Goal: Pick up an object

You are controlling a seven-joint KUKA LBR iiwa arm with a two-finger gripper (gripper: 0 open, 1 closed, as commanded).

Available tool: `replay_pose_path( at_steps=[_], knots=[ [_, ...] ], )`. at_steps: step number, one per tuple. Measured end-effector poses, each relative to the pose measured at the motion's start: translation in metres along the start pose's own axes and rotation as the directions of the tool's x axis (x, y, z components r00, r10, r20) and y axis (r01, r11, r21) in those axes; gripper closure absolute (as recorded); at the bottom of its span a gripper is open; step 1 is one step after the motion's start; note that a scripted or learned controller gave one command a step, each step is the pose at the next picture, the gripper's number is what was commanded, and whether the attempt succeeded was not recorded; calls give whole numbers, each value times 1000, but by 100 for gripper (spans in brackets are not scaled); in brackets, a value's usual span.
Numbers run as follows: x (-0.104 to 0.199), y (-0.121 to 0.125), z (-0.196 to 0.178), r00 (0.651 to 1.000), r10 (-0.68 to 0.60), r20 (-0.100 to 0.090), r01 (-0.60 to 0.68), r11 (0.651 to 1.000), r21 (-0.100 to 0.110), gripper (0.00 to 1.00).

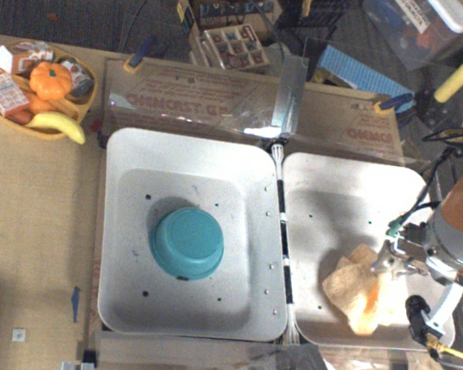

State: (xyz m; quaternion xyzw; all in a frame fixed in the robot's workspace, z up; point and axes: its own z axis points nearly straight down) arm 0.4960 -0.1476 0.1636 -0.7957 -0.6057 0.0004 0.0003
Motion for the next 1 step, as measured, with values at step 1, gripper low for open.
replay_pose_path(
  at_steps=[1],
  knots=[
    [84,22,-21,984,-179,1,179,984,-2,100]
  ],
)
